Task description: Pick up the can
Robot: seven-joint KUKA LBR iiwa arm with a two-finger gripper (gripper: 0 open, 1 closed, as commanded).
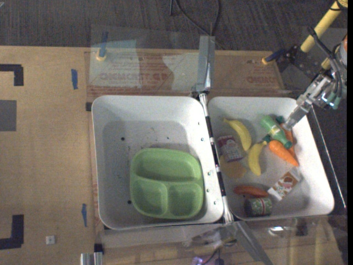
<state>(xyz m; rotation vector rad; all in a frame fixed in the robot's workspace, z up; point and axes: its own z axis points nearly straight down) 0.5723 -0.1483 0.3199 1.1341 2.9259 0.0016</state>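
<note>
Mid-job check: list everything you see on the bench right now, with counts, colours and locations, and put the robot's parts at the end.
bins: 2, white, side by side on the bench
divided plate: 1, green, in the left bin
can: 1, dark with green label, on its side at the right bin's near edge
bananas: 2, yellow, middle of the right bin
carrot: 1, orange, right bin, right of the bananas
green bottle: 1, right bin, by the pincer tip
red pepper: 1, just above the can
small carton: 1, white and red, right of the can
pouch: 1, pinkish, left of the bananas
arm's pincer: 1, grey, over the right bin's far right
</note>
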